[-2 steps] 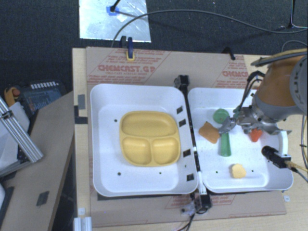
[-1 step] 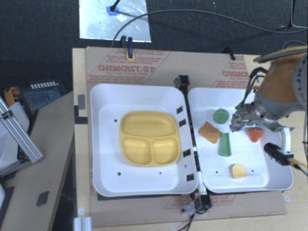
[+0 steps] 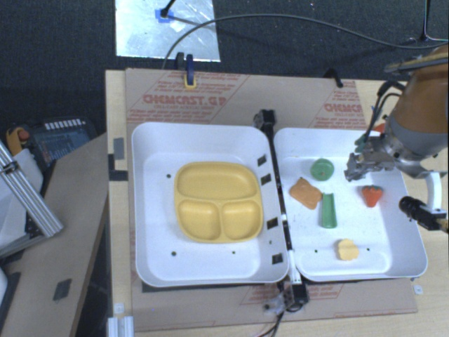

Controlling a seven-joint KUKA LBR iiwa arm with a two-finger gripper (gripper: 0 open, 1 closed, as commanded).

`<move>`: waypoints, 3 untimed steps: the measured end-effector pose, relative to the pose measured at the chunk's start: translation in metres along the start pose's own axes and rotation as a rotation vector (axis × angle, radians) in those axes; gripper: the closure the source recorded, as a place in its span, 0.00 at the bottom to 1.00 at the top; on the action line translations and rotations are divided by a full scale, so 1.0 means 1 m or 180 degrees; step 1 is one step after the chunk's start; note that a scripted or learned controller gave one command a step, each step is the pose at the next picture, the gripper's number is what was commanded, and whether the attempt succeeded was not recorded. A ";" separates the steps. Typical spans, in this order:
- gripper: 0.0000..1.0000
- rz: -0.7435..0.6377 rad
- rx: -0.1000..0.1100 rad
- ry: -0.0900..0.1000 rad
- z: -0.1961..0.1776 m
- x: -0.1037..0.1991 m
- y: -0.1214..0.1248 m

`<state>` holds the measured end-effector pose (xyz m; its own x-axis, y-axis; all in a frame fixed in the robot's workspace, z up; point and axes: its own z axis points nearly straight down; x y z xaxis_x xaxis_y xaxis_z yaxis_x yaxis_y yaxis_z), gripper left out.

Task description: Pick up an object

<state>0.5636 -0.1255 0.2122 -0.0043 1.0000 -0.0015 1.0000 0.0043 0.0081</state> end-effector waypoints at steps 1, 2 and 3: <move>1.00 -0.0002 -0.0002 0.0000 -0.060 0.007 -0.003; 1.00 -0.0002 0.0010 0.0001 -0.085 0.007 -0.001; 1.00 -0.0018 0.0019 0.0011 -0.068 0.065 0.003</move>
